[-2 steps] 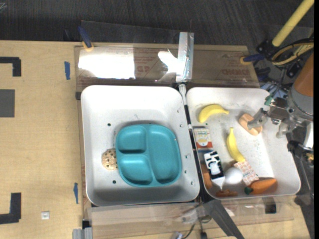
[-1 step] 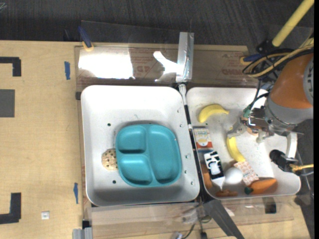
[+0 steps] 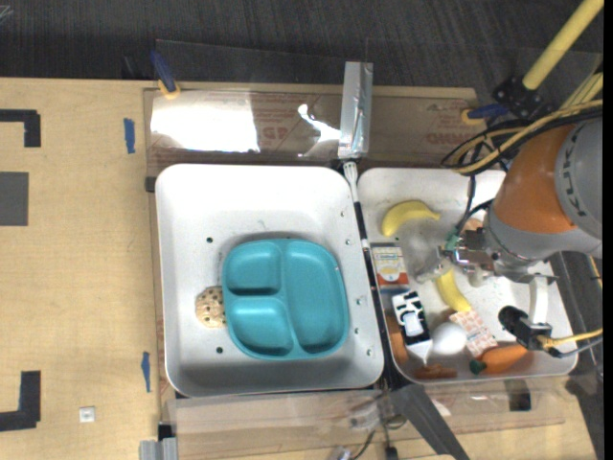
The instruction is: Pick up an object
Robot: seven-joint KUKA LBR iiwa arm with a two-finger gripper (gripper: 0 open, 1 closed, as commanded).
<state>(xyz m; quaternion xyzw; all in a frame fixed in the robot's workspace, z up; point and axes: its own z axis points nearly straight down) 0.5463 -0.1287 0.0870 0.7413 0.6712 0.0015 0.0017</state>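
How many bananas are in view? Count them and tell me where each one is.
2. One banana lies near the right bin's back-left corner; the other banana lies mid-bin, just below the gripper. The arm may hide more.

Dark grey carpet floor (image 3: 287,8) spans the upper area. A light wooden bench top (image 3: 67,257) carries black tape marks (image 3: 24,127) and blue tape strips (image 3: 128,134) (left side). Glare reflects off a clear panel (image 3: 220,123).
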